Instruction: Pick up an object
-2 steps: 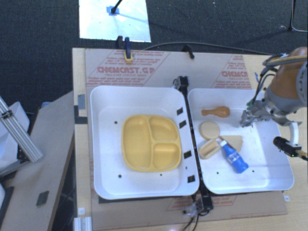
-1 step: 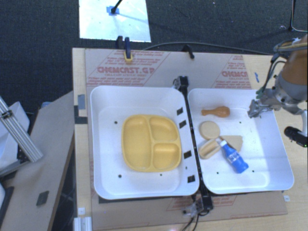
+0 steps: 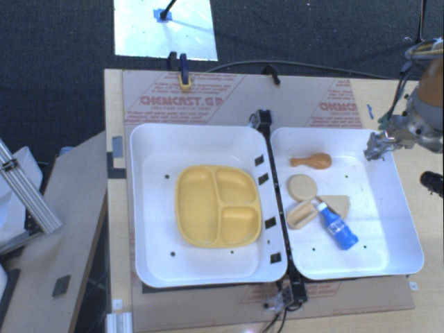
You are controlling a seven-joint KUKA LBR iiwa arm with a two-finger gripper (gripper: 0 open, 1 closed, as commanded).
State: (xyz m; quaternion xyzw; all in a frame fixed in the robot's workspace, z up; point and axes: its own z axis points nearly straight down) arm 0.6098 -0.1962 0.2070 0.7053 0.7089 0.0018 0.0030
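**Desk:** On the bench, what lies where, biggest first?

**Photographer:** Two white bins sit side by side. The left bin [image 3: 149, 186] holds a yellow divided plate [image 3: 217, 205]. The right bin [image 3: 395, 220] holds the small things: a blue bottle [image 3: 338, 228], a tan wedge [image 3: 338, 202] under the bottle's neck, a round biscuit [image 3: 302, 186], a bread roll [image 3: 301, 215] and a toy drumstick [image 3: 312, 161]. The arm [image 3: 429, 96] reaches over that bin's far right corner.

**Desk:** And the claw?

**Photographer:** The claw [image 3: 375, 149] hangs at the far right rim with nothing in it; whether it is open, I cannot tell at this size.

**Desk:** Which piece is nearest?

**Photographer:** The drumstick, I judge. It lies to the claw's left in this view, apart from the rest, long axis across the bin, thick end toward the claw. The bottle lies nearer the camera, slanted, touching the wedge and roll.
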